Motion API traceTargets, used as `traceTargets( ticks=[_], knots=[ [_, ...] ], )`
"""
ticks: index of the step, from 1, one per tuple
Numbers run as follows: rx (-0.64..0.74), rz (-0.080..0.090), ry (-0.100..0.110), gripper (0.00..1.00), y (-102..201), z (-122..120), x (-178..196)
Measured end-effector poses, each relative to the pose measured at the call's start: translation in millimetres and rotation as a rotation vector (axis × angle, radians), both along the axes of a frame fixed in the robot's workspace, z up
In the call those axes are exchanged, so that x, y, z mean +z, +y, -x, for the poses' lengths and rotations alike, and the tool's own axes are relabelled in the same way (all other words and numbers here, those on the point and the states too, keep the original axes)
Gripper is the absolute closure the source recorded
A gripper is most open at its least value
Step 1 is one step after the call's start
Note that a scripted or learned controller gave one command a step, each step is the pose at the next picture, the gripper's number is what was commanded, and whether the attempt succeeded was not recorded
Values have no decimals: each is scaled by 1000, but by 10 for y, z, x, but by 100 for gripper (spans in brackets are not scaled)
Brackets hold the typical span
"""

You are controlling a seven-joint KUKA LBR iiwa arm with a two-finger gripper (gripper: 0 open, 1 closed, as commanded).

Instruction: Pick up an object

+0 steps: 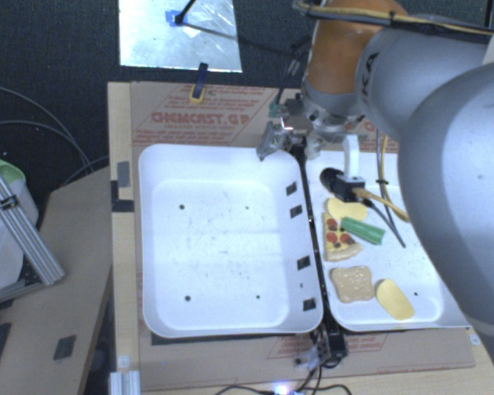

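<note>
Overhead, the grey arm (445, 138) reaches in from the right and covers much of the right bin (424, 282), hiding its far end and right rim. The claw (286, 141) sits at the far end of the divide between the two bins, over the far right corner of the left bin (214, 245). Whether it is wide or narrow cannot be told, since the wrist blocks it. The things to pick lie in the right bin, close to the divide. A pale yellow piece (346, 210) touches a green piece (364, 231), with a pizza slice (337, 241) just beside them. A toast slice (351, 284) and a yellow oval (394, 299) lie side by side at the near end. Both bins rest on the surface (189, 113), brown with red lettering too blurred to read fully.
</note>
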State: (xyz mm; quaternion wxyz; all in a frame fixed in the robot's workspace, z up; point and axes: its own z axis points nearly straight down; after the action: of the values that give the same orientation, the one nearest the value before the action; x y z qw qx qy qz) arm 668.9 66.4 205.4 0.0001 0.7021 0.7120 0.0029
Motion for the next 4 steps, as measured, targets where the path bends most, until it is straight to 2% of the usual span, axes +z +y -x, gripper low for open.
traceTargets(
  ticks=[1, 2, 3, 4],
  knots=[
    [-18, 5, 10, 0, -548, 637, -225],
    [-19, 8, -1, 0, -1365, 294, -201],
    [-19, 4, 9, 0, -2032, 712, -1259],
    [-4, 2, -5, 0, -1320, 978, -144]
  ],
)
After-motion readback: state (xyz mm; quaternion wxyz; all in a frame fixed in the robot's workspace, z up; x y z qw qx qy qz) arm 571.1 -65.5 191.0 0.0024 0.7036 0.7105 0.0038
